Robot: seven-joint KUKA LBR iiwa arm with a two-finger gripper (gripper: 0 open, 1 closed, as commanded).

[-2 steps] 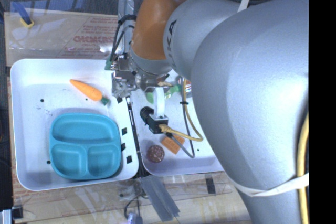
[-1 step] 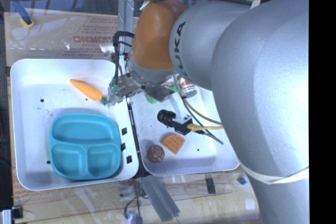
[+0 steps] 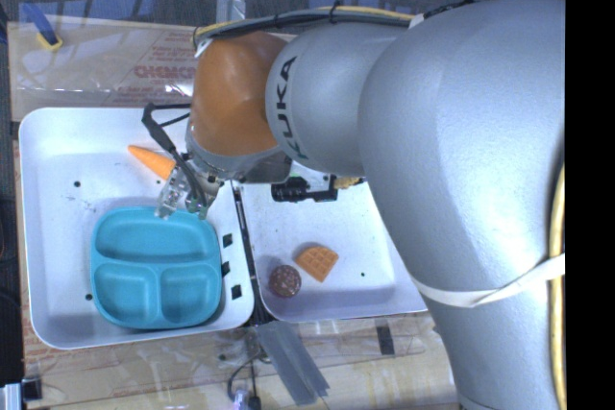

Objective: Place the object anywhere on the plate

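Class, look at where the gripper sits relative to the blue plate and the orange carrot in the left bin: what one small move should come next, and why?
Probably a short shift back toward the carrot. The gripper sits at the far rim of the blue plate, and nothing clearly shows between its fingers, while the carrot lies just beside it on the left bin floor.

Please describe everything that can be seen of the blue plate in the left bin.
The blue plate is a rounded rectangular tray, light blue, plastic by its look, with three compartments: one long one at the far side and two smaller ones at the near side. It lies flat on the floor of the left bin, toward its near right corner. All three compartments show only blue. The gripper is at its far right rim; whether it touches cannot be told.
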